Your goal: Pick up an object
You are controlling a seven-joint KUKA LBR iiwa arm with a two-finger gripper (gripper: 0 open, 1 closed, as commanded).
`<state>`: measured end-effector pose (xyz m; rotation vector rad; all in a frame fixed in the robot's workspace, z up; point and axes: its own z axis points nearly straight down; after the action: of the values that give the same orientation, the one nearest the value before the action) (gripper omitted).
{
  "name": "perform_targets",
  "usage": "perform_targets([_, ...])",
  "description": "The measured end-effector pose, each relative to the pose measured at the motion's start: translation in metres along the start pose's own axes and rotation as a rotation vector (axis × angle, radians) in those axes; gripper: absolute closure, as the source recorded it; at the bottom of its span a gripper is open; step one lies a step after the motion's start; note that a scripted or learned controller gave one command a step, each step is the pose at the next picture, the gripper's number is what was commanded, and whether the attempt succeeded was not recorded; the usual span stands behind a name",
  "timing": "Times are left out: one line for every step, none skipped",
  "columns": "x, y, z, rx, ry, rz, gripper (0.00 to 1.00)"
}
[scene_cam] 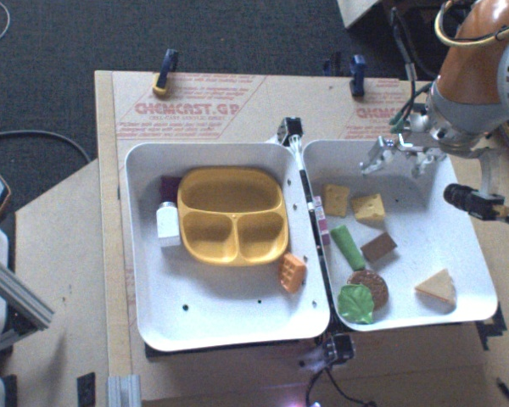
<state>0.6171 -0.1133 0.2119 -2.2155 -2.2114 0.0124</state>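
Gripper [400,156] hovering over right bin [479,261], upper part; fingers spread apart, holding nothing. Nearest candidates lying below it: two cheese cubes [367,208], side by side, just beside divider. Judging them light, rigid plastic toys, smooth, likely slipping if pinched on corners; advising grip across flat opposite faces. Green stick [347,246], brown block [378,248], wedge [437,287] lying further down. Yellow tray [232,216] sitting in left bin [144,312].

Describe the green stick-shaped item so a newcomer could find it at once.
Start at the right bin, under the gripper. Near its left wall lies the green stick, slanting down toward a brown block. It is the long, narrow piece; the other green item is a rounded leaf shape.
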Motion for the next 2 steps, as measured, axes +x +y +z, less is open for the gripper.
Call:
perform_targets([0.0,0.003,-0.007,-0.012,-0.002,-0.002,0.0])
perform_targets([0.007,0.005,0.055,-0.006,-0.001,-0.004,0.0])
